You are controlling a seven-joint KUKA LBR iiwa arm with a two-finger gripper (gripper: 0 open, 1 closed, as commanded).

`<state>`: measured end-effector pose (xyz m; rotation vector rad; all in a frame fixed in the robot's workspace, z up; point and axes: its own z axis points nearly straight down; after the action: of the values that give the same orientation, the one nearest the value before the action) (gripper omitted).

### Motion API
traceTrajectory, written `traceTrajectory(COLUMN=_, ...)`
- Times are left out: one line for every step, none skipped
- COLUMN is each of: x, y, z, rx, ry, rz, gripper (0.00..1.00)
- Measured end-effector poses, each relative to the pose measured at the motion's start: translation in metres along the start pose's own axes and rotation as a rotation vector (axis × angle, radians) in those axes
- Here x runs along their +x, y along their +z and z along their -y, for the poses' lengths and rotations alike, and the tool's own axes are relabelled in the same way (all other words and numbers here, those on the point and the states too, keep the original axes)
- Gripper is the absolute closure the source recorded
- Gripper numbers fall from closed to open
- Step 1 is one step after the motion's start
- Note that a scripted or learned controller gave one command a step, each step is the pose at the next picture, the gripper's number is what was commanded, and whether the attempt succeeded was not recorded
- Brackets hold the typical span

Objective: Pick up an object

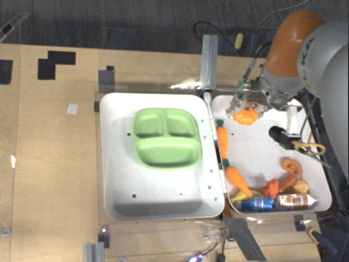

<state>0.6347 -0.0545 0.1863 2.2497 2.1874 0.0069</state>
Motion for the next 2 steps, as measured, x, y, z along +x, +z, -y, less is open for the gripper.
traceTrajectory(x=-0.022, y=-0.077, z=-0.003, rx=0.0, ry=0.172, rz=0.001, gripper=1.0)
traceTrajectory(x=-0.021, y=-0.088, z=-0.004, rx=-0.004, ry=0.162, rz=0.002, gripper=1.0)
